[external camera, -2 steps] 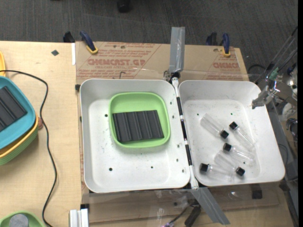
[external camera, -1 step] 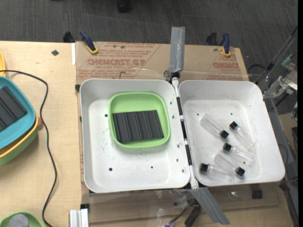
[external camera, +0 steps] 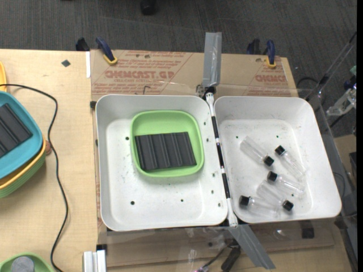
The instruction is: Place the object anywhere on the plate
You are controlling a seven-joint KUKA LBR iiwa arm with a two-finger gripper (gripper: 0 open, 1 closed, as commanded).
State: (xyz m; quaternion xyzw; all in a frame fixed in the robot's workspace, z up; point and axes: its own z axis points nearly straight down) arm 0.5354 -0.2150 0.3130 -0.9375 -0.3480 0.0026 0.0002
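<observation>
Camera view has the green plate (external camera: 167,145), with its dark ribbed insert (external camera: 164,151), sitting in the left bin (external camera: 113,203), while several clear vials with black caps (external camera: 271,160) lie loose in the right bin (external camera: 317,152). No vial is on the plate, so picking one up looks like the step ahead. The tool's state cannot be told.

I see the green plate (external camera: 168,144) in the left bin — a dark ribbed insert lies inside — and clear black-capped vials (external camera: 272,177) scattered across the right bin.
</observation>
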